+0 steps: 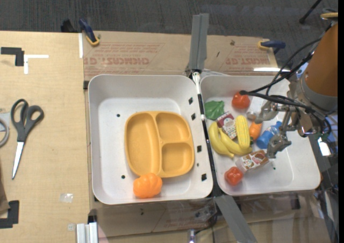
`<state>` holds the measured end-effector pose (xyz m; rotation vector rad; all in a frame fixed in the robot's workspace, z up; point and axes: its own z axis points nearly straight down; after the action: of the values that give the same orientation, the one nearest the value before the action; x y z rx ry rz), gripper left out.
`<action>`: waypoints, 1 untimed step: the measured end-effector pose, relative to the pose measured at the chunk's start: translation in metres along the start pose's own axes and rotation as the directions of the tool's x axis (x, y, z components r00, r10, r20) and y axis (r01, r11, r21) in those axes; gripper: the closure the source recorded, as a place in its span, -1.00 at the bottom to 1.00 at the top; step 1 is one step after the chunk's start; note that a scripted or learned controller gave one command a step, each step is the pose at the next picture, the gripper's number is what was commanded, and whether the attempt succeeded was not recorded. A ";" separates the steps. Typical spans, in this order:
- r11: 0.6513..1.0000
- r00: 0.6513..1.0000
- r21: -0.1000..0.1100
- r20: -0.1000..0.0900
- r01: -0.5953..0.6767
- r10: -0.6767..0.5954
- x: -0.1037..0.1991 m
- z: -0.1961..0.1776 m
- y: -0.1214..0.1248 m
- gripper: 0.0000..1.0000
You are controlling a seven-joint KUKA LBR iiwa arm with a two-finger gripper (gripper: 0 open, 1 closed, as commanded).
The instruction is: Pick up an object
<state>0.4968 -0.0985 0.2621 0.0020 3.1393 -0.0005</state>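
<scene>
The divided tray (159,143) lies in the left bin (102,129); scissors (22,129) lie well left of the tray, bananas (224,141) right of it (other bin) — perhaps touching the corn (242,130).

upside-down red print, perhaps "chemcal", on cardboard sheet (129,56)

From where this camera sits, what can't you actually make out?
- Hand: cables and metal parts clutter it, so its grip is unclear.
- Blue item: partly behind the hand, unidentifiable.
- Packets: print too small to read.
- Arm: cut off by the right edge.
</scene>
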 end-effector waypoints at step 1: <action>1.000 0.999 0.004 0.020 -0.028 0.028 -0.041 0.151 -0.023 -1.00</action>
<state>0.5376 -0.1215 0.1116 0.0462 3.1186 -0.0065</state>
